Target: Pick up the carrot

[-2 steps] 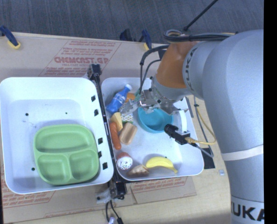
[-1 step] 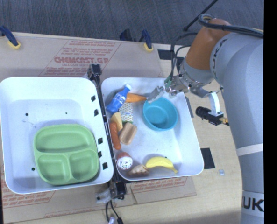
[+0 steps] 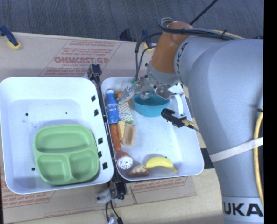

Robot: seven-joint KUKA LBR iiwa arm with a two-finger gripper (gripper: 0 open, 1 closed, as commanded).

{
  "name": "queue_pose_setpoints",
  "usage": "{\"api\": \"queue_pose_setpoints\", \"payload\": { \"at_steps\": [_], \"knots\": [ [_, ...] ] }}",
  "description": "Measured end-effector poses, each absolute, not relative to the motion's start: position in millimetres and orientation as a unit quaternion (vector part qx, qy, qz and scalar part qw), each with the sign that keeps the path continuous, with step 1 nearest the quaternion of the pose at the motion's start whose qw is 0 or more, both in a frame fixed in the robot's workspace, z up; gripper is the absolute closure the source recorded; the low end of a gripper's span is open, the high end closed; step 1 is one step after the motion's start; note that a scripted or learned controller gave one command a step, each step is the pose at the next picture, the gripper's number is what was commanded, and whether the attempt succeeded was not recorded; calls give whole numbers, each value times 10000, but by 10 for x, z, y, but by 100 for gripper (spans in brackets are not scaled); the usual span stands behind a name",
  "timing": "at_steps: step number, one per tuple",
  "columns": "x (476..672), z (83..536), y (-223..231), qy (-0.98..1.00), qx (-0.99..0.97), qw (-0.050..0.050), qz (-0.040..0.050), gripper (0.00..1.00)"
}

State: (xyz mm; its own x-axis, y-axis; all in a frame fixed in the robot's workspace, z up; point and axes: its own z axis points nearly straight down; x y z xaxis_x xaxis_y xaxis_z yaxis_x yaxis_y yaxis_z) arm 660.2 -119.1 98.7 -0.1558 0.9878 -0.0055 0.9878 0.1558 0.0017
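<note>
The carrot [image 3: 115, 136] is a slim orange stick lying lengthwise along the left wall of the right bin [image 3: 190, 139], just below a blue bottle [image 3: 111, 107]. My gripper [image 3: 139, 86] hangs over the far end of that bin, above the rim of a blue bowl [image 3: 150, 106], to the upper right of the carrot and well apart from it. The orange wrist band and grey arm hide most of the gripper.
A tan block [image 3: 127, 133] lies against the carrot's right side. A banana [image 3: 161, 163], a round white-and-red item [image 3: 124, 162] and a brownish piece [image 3: 139, 170] sit at the bin's near end. The left bin [image 3: 17, 101] holds a green divided plate [image 3: 66, 154].
</note>
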Motion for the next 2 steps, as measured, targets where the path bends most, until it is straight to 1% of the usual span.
{"api": "queue_pose_setpoints", "payload": {
  "at_steps": [1, 2],
  "knots": [
    [6583, 1663, -1545, 7089, 7053, 17, -22, 0],
    [6552, 1102, -1106, 6845, 7290, -44, -50, 0]
  ]
}}
